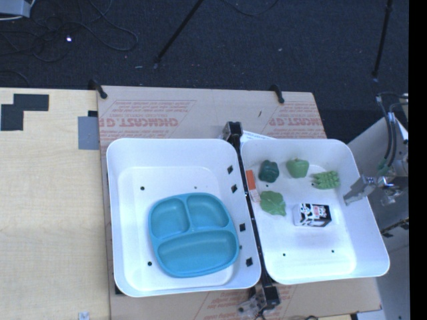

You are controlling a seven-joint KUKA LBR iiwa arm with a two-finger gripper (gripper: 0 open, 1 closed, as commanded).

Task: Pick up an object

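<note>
Claw (355,193) first: we see a grey pointed part of it poking in at the right edge of the right bin (363,245), just over the rim, and we cannot tell from this view how it is set. Nothing shows in its grip.

Our candidates all lie to its left, inside that bin. Nearest is the light green toy (326,179), just beside the claw and slightly toward the far side. Further left along the same far row sit a green pepper (297,168) and a dark teal piece (268,171). A green leafy piece (272,203) lies near the divider, and a small black-and-white carton (313,215) lies between it and the claw, toward the near side, its long axis running roughly left to right.

We judge the pick not yet begun; the shortest move would be leftward and down onto the light green toy. A blue divided plate (193,235) sits in the left bin (127,245), well apart on the desk (47,219).
</note>
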